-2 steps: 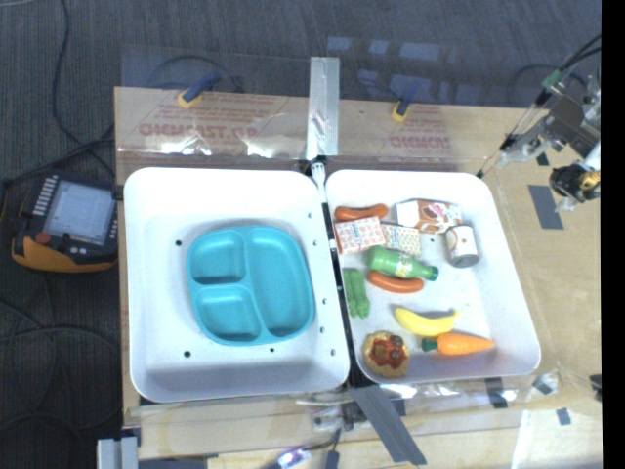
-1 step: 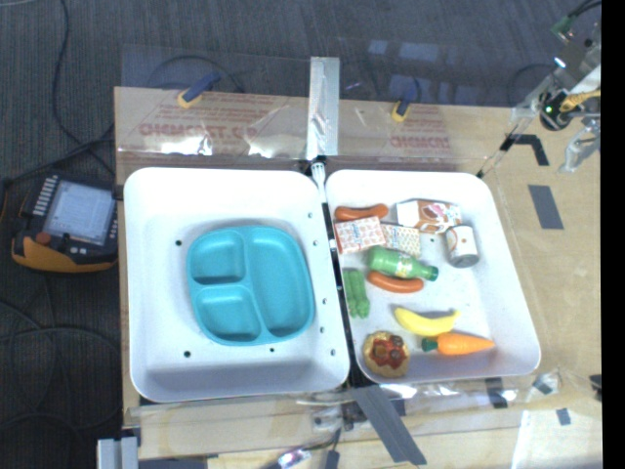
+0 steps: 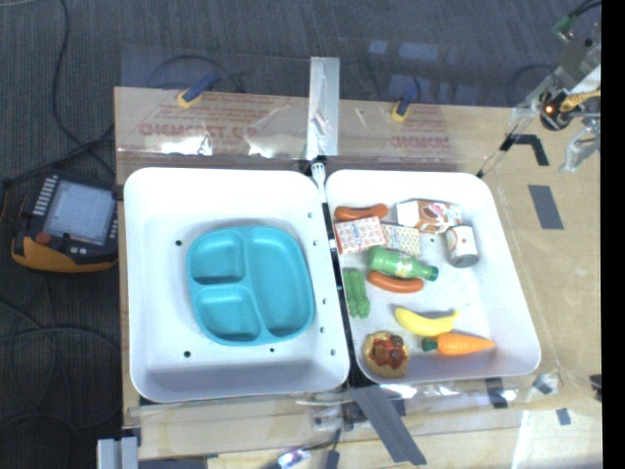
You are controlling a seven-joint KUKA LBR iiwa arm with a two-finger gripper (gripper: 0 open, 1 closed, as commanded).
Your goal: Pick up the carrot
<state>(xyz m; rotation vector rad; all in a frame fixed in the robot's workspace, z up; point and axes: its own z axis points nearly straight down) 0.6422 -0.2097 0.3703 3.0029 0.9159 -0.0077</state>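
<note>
Dark carpet surrounds a wooden bench [image 3: 562, 262] on which two shallow white bins sit side by side, their rims almost touching along the middle. From where I stand, the left bin [image 3: 156, 213] holds one thing — a teal plastic tray [image 3: 250, 283] with three moulded compartments, smooth and rounded at the corners, probably waiting to receive whatever gets picked. The right bin [image 3: 503, 252] is where all the toy food is piled.

The carrot [image 3: 461, 343] lies near that bin's front right corner, a tapered orange cone with a dark green stub at its blunt end, pointing to the right. It lies just beside a curved yellow banana [image 3: 424, 319], so close that they look to be touching, and a round pizza-like disc [image 3: 385, 352] sits just to its left. Further back lie a reddish sausage [image 3: 395, 282], a green bottle [image 3: 400, 263], a dull metal can [image 3: 462, 246], another sausage [image 3: 360, 212], a long green vegetable [image 3: 355, 292] against the dividing rim and some printed cartons [image 3: 393, 233]. Everything has the glossy, hard look of moulded plastic.

The gripper [image 3: 576, 86] hangs well away at the bench's far right corner, high above and nowhere near the bin. It is small and tangled with cables there, so I cannot tell how it is set — nothing of the carrot is near it. My guess is that the pick has not begun, and the banana's closeness could crowd a grasp.
</note>
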